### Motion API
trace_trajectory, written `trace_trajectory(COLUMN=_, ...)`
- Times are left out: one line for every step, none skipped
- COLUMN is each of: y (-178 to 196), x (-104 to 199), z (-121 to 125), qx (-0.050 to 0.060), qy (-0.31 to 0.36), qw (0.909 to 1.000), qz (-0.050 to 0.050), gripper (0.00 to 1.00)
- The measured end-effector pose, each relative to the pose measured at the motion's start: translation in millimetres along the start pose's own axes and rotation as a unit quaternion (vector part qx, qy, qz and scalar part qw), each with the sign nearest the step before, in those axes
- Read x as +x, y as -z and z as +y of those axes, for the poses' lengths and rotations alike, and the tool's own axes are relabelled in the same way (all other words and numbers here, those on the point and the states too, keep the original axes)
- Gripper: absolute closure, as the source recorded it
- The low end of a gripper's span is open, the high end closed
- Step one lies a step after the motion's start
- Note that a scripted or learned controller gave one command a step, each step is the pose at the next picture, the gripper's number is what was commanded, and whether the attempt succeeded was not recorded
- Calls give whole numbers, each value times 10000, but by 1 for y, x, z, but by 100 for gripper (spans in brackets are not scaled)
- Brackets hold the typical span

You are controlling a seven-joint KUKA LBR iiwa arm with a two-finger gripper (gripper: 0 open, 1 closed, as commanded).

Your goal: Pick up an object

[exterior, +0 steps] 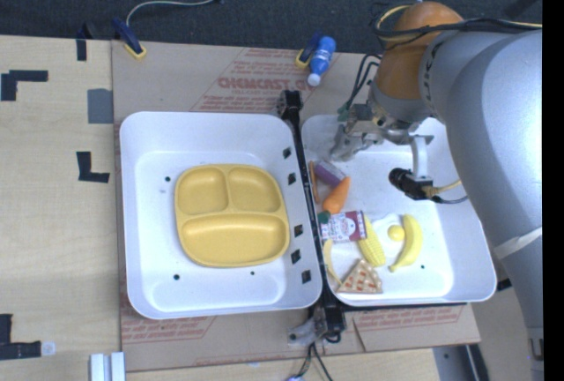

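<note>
The grey arm reaches in from the right, its claw pointing down over the right bin's upper left corner; whether the claw is open cannot be told. Toy foods, including a carrot and banana, lie below it in that bin. The cardboard reads "CHEMCAST".

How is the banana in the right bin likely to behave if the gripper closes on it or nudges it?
The banana looks like a smooth, glossy toy, so probably stiff, light and somewhat slippery between the fingers. Its curved, rounded body may pivot or roll when pushed. It lies beside the corn, so a nudge would likely shift that too.
</note>
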State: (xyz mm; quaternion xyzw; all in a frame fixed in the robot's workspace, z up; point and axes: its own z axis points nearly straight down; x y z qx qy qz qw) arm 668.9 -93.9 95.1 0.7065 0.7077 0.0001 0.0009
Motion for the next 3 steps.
trace_trajectory(y=0, x=0, z=0, qx=1, qy=-1, qw=10000, qz=0, gripper=0)
trace_trajectory(y=9, x=0, z=0, qx=2, qy=1, qw=10000, qz=4, gripper=100)
trace_trajectory(y=9, x=0, z=0, qx=4, qy=1, qw=10000, qz=5, gripper=0)
